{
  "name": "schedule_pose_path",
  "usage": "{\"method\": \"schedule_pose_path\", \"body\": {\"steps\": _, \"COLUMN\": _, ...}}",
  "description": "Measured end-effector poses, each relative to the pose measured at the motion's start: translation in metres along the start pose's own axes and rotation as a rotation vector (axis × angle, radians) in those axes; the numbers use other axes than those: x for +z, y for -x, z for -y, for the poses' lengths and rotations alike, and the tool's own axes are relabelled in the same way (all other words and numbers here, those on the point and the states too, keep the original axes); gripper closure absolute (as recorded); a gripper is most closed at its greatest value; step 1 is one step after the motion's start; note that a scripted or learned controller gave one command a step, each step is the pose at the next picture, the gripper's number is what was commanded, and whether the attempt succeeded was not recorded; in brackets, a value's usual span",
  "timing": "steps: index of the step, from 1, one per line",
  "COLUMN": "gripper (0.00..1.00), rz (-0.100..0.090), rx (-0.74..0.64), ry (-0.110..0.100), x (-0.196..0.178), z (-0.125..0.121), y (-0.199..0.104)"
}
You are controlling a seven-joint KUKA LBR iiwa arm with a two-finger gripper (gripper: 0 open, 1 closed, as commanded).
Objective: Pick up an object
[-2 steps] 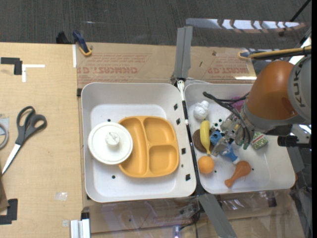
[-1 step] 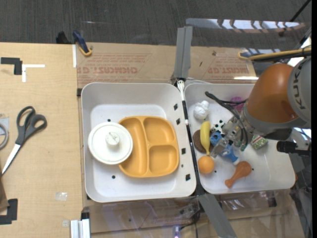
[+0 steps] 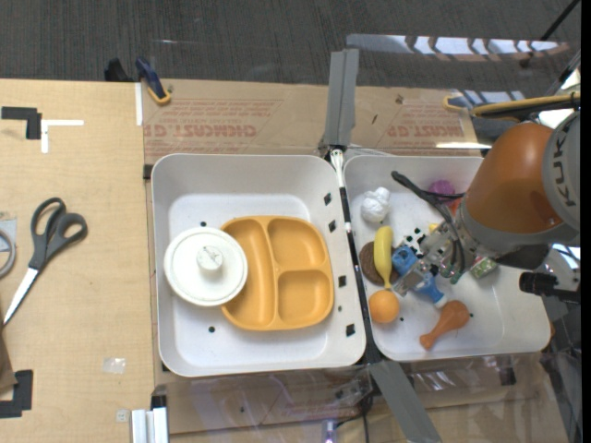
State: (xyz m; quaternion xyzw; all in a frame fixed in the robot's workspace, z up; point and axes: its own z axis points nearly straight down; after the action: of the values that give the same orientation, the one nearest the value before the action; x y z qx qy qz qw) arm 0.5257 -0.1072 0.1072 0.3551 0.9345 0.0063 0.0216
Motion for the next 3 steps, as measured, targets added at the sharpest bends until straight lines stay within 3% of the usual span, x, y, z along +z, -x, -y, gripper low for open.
{"method": "schedule_pose_path", "body": {"steps": 1, "gripper": 0.00, "rz": -0.002, "rx": 0.011, "ry": -0.008, "x": 0.000, "z": -0.004, "y": 0.001}}
{"method": "schedule_pose_path", "body": {"steps": 2, "gripper": 0.00, "rz": 0.009, "rx": 0.054, "ry": -0.003, "x": -0.001, "z": -0.004, "y": -0.006}}
{"method": "schedule_pose_path", "body": {"steps": 3, "gripper": 1.00, "rz": 0.022, "rx": 0.052, "ry": 0.006, "x": -0.016, "z": -0.007, "y": -0.001}}
